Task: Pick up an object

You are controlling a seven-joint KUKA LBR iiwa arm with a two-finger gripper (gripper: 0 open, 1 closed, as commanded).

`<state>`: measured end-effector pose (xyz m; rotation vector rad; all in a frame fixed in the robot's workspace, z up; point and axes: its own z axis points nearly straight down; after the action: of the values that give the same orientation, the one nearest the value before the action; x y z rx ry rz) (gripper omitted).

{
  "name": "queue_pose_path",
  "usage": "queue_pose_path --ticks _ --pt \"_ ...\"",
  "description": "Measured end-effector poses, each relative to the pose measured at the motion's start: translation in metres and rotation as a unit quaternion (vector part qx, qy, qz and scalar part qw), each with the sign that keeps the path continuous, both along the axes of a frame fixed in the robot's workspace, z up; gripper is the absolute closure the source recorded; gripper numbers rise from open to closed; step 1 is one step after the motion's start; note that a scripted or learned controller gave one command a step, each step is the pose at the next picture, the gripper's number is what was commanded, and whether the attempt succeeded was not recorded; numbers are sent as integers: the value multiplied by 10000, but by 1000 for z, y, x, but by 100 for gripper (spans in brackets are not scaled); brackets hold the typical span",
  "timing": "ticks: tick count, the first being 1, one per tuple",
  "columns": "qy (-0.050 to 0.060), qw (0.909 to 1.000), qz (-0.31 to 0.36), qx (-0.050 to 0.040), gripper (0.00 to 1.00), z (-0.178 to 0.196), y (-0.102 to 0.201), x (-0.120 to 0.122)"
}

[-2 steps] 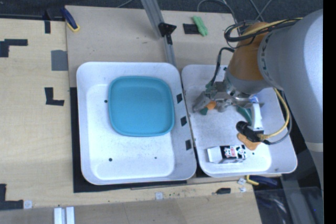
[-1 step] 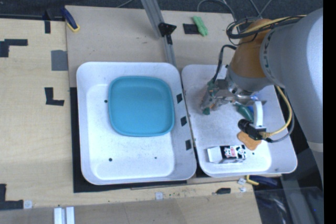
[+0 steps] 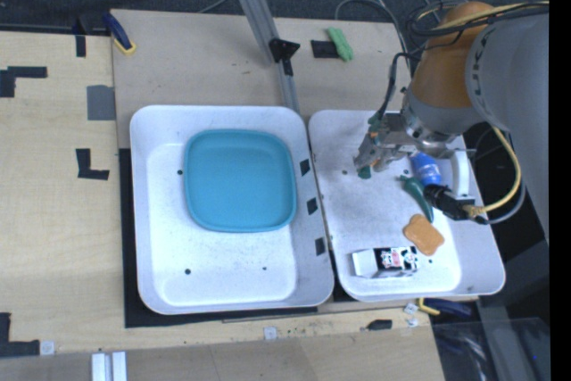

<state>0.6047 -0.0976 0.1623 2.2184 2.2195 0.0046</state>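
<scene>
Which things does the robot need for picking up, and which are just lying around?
For the job: gripper, blue thing, green thing, orange piece, little carton, blue plate.
Just lying about: green block, blue-and-yellow clamp.

On the pale wooden bench (image 3: pixel 53 192), the left shallow white plastic bin (image 3: pixel 152 281) and the right shallow white plastic bin (image 3: pixel 482 277) sit side by side, their rims meeting. A square blue plastic plate (image 3: pixel 239 178) lies flat in the left bin, toward its far side. The grey two-finger gripper (image 3: pixel 368 163) hangs over the far left part of the right bin. Just right of it lies a small blue cylindrical bottle (image 3: pixel 424 167), with a slim green plastic tool (image 3: pixel 417 194) just in front. Nearer, a tan rounded sponge-like piece (image 3: pixel 425 235) lies toward the right wall, and a small black-and-white carton (image 3: pixel 385 260) lies by the near rim, to its left.
</scene>
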Motion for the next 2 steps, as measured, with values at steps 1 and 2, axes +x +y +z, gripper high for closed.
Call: queue_pose_path --ticks 1,2 --pt "6 10000 -3 0 100 44 -5 -4" --pt "8 10000 -1 1 100 84 -5 -3"
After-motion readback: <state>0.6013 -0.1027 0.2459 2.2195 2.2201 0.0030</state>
